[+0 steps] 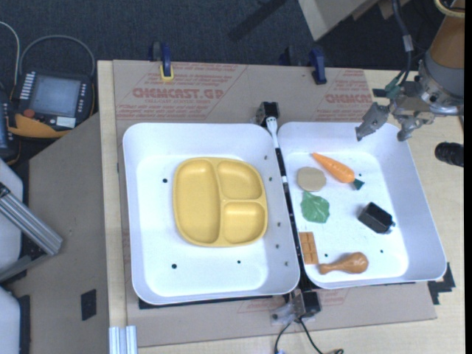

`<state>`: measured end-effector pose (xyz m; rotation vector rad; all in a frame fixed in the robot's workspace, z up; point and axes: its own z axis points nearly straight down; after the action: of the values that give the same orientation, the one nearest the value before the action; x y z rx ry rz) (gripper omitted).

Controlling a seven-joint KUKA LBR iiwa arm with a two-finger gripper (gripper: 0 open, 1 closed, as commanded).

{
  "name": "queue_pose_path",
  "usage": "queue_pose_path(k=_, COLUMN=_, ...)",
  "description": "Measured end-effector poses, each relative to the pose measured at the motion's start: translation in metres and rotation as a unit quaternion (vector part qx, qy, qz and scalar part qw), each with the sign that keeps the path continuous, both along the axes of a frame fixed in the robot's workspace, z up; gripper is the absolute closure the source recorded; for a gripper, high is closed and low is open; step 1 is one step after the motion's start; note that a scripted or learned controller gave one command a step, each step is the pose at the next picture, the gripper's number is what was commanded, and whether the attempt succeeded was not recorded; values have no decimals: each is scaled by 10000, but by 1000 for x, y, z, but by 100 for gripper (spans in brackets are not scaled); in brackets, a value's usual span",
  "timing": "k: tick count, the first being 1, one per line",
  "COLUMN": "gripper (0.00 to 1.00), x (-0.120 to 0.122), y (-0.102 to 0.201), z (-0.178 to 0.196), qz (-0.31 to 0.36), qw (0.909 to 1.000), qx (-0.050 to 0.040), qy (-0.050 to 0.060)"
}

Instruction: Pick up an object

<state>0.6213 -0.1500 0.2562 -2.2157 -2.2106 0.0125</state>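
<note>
My gripper [386,126] hangs open over the far right corner of the right bin [420,198], with nothing between its fingers. In that bin lie an orange carrot [333,167], a round tan disc [311,179], a green leafy piece [316,208], a black block [375,217], a brown chicken drumstick [344,264] and a small brown cracker [308,247]. The carrot is the nearest object, below and left of the gripper.
The left bin [147,198] holds a yellow divided plate [220,200]. A black divider strip [282,175] runs between the bins. Blue clamps [167,59] sit at the bench's far edge. A pendant with a screen [51,98] lies off to the left.
</note>
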Motion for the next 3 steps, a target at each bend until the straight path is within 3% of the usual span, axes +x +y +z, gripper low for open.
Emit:
queue_pose_path(k=1, gripper=0, x=2, y=0, z=7, qz=13, qw=10000, qx=-11, qy=-62)
queue_pose_path(k=3, gripper=0, x=-3, y=-8, z=-112, qz=5, qw=10000, qx=-6, qy=-36)
